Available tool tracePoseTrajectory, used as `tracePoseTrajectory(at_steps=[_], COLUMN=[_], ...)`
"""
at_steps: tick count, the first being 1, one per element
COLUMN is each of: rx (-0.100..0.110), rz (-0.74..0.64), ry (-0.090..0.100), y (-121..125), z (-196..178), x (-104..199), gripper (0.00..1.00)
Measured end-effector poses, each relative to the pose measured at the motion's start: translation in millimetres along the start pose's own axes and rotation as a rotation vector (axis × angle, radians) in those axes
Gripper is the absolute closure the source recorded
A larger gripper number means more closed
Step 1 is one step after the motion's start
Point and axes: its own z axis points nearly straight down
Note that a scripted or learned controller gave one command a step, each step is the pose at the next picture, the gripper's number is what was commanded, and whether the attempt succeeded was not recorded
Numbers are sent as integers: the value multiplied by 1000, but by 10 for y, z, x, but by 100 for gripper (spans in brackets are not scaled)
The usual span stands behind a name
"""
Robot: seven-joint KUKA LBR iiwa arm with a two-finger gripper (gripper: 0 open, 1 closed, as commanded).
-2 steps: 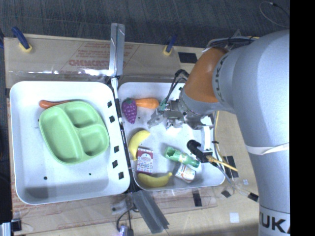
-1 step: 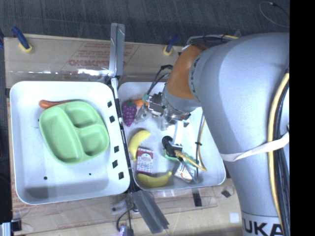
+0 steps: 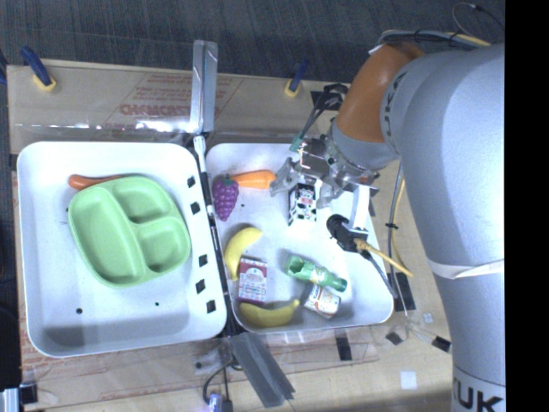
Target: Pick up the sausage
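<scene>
left bin [image 3: 34, 256] holds sausage [image 3: 94, 180] and green plate [image 3: 129, 228]; gripper [image 3: 302, 204] fingers' spread unclear.

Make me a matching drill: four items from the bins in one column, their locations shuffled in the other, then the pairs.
Items:
1. sausage
2. grapes
3. green bottle
4. carrot

Locations:
A. right bin, beside the divider
B. left bin, behind the green plate
C. right bin, far side, just right of the grapes
D. right bin, near side

Pairs: 1-B, 2-A, 3-D, 4-C
</scene>
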Motion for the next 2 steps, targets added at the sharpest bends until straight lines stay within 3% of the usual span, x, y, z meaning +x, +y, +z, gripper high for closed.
tracePoseTrajectory(at_steps=[1,2], rx=[4,-25], rz=[68,-67], ry=[0,-4], y=[-3,-95], z=[107,668], x=[-98,-123], gripper=[0,0])
